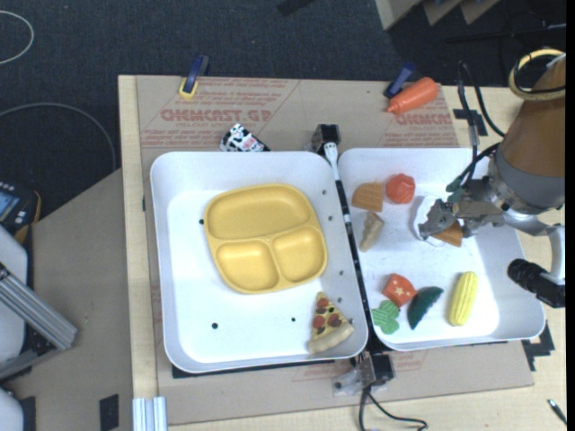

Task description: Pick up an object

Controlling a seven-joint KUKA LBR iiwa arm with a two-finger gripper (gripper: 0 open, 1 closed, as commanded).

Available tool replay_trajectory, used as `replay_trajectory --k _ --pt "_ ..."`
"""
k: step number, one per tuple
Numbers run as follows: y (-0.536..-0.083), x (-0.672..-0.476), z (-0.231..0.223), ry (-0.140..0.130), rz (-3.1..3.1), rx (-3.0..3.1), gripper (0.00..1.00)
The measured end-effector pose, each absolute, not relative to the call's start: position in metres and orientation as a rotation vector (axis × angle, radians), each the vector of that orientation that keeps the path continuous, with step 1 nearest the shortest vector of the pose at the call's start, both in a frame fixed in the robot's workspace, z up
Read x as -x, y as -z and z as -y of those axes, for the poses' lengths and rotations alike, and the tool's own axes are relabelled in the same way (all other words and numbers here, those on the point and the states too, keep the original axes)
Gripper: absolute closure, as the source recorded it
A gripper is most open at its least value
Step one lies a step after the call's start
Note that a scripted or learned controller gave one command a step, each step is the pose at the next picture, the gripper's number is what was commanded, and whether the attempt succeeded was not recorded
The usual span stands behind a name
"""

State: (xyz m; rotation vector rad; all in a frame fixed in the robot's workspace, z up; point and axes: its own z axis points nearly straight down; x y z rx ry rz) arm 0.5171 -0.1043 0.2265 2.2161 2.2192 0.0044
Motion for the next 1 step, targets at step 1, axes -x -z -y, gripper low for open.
replay_trajectory --k 1 --pt "-0.2358 -0.5349 0.0553 -0.006 -2.227 -2.212 1.0"
